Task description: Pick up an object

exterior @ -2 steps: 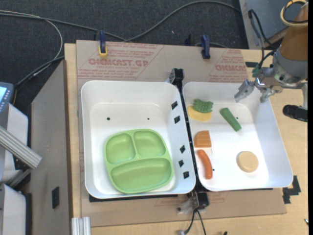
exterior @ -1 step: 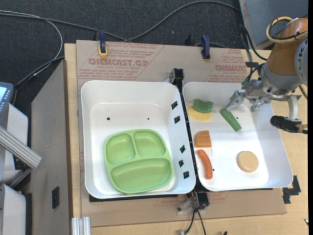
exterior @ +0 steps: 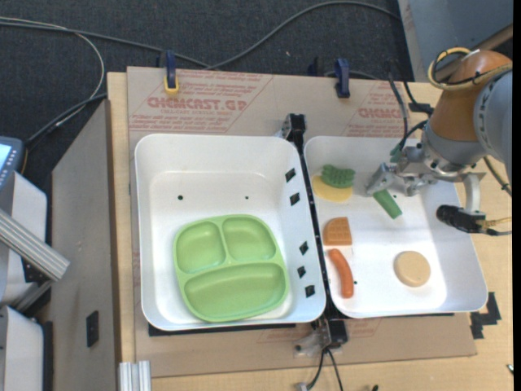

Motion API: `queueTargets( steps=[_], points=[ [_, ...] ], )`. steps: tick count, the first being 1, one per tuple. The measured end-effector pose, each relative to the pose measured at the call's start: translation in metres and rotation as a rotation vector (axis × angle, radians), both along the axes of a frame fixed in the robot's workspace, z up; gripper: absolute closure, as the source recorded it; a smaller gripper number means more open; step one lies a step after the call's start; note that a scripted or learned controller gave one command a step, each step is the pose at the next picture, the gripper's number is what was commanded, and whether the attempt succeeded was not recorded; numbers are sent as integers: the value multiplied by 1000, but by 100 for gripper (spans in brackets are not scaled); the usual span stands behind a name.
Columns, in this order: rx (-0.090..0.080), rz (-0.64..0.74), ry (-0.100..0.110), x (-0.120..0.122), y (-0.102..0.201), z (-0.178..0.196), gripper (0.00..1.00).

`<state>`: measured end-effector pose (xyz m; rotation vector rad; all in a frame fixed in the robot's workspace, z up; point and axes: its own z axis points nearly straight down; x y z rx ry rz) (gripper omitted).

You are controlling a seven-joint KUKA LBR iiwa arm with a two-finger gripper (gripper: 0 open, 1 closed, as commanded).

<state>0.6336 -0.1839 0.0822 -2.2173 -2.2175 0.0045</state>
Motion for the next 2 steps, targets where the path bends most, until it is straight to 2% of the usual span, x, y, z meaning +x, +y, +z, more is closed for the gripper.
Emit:
queueTargets(
  steps=[1,2],
  points=[
    [-2,1,-9,3,0,16,100],
    [-4,0,-12,0,-7,64,100]
  ],
)
